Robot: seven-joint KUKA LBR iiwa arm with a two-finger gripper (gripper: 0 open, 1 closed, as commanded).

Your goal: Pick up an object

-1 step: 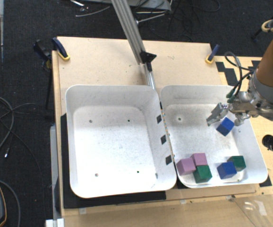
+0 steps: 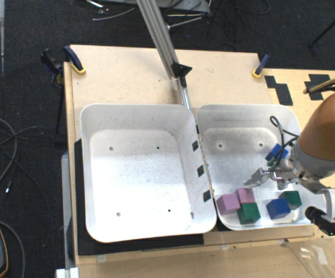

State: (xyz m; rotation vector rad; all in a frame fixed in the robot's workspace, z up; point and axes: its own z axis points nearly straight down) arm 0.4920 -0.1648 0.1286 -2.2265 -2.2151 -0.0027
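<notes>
left white bin (image 2: 92, 155) on the bench, then right white bin (image 2: 237, 120) with a near-edge cluster: purple block (image 2: 229, 203), second purple block (image 2: 246, 194), dark green block (image 2: 249, 213), blue block (image 2: 278, 208), green block (image 2: 292, 198). just above these, gripper (image 2: 259, 178) reaching in from the right. cannot tell its opening, nothing seen between.

Two bins side by side on the surface (image 2: 133, 74), left bin (image 2: 98, 126), right bin (image 2: 237, 120), five blocks (image 2: 250, 212) bunched in the right bin's near corner, pincer (image 2: 259, 178) just behind them
</notes>
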